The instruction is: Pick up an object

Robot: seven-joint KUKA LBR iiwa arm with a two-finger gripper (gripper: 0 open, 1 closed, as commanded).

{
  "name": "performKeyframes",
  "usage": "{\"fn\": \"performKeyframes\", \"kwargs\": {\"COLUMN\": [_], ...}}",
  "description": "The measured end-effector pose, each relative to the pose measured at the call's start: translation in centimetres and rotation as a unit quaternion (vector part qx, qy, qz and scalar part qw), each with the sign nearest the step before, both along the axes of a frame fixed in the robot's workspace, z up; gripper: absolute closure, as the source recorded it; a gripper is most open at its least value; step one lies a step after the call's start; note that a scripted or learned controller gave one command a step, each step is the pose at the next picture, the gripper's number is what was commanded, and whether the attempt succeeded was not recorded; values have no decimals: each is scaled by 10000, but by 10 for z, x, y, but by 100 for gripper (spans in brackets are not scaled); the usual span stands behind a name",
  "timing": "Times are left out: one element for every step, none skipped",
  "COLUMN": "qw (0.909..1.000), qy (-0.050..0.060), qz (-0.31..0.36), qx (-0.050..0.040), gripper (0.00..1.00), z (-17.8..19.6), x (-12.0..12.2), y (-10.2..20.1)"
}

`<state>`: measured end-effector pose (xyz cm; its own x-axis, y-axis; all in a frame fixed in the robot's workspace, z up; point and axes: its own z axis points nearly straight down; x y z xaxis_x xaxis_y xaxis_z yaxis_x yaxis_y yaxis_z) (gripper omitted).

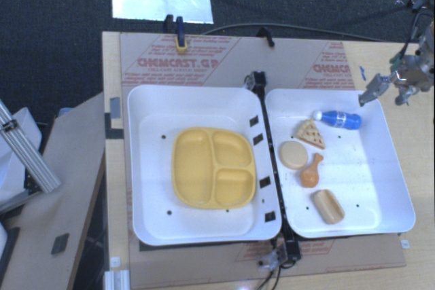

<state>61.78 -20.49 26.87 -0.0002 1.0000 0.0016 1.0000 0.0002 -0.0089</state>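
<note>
The end effector (384, 89) is seen spread wide and holding nothing above the right bin's (387, 173) far right rim; the blue bottle (338, 119) lies nearby inside.

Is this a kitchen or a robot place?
Probably a robot lab, not a kitchen. The food is toys: a pizza slice and a drumstick in a white bin, beside a yellow tray. A robot's tool hangs over the bench.
</note>
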Motion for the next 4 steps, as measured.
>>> {"fn": "performKeyframes", "kwargs": {"qw": [10000, 10000, 10000, 10000], "qy": [-56, -41, -32, -44], "qz": [15, 23, 7, 26], "qx": [-13, -8, -6, -8], "gripper": [0, 0, 0, 0], "z": [7, -37, -97, -150], "x": [2, 2, -4, 6], "y": [1, 7, 4, 9]}}
